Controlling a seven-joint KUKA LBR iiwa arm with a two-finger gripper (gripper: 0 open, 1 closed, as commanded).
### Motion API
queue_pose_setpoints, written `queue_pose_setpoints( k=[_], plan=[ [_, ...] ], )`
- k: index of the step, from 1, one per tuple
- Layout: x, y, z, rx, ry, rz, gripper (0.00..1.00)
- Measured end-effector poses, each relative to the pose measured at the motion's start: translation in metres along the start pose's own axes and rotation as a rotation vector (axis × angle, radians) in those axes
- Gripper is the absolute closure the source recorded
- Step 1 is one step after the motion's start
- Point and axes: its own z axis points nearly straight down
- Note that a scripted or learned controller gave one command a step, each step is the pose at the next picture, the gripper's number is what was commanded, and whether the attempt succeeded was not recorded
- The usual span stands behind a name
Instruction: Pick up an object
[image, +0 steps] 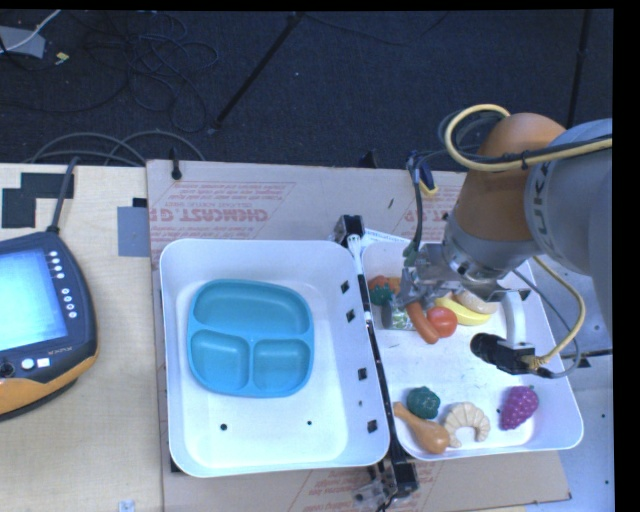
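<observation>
The gripper (420, 297) hangs low at the right bin's (560, 425) far-left corner, touching or just above a carrot (421, 323) and tomato (442, 320); finger state cannot be told; advise centring over one item before closing.

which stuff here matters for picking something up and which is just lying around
For the job:
gripper, down over the right bin's top left
carrot, tomato, banana by it
grapes, shrimp, green toy, drumstick near the front

Lying about:
blue tray in the left bin
pendant
cables
</observation>
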Motion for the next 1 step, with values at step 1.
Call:
queue_pose_setpoints(
  k=[1],
  plan=[
    [0.0249, -0.0093, -0.0983, 0.002, -0.002, 0.003, 1.00]
  ],
)
